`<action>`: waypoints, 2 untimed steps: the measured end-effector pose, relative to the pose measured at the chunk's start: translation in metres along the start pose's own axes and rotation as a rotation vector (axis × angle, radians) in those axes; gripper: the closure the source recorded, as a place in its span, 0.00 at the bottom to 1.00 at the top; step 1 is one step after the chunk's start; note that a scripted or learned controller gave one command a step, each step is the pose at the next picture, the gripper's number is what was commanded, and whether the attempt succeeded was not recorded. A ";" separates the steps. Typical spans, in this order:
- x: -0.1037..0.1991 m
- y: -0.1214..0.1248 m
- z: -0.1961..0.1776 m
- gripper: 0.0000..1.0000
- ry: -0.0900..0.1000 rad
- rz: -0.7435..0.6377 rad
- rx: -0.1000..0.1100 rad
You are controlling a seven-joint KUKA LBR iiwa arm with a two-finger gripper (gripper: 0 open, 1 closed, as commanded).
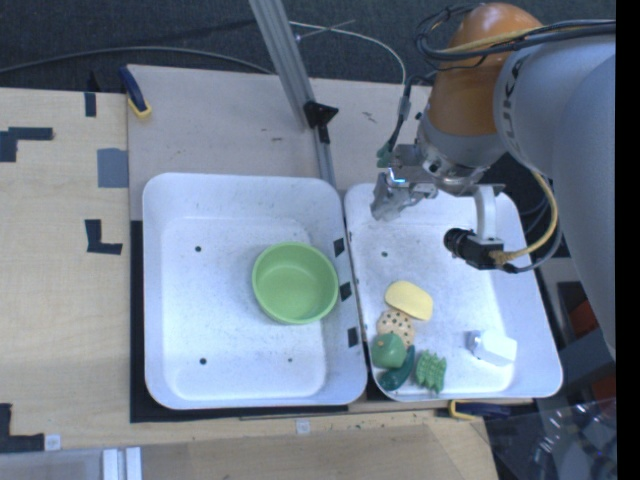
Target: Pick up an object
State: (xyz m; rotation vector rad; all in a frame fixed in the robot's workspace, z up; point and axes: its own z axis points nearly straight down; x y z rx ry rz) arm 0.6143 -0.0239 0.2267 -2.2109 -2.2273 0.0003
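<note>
A green bowl [295,283] sits in the left bin [180,208]. In the right bin [520,368] a yellow rounded piece [409,300] lies above a spotted tan piece [394,325], a round green toy [389,349] and a spiky green toy [431,370]. A small white block [490,347] lies near that bin's right side. My gripper [388,203] hangs over the right bin's far left corner, well away from the toys, with nothing seen between its fingers.
A slanted metal pole [285,53] stands behind the bins, its black clamp [320,115] just above the divide. A cable [350,38] runs across the bench top. A blue and yellow clamp [135,93] sits at the far left.
</note>
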 end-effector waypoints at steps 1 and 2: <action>0.055 0.011 -0.010 1.00 0.000 -0.001 -0.002; 0.109 0.015 -0.009 1.00 -0.001 0.000 -0.001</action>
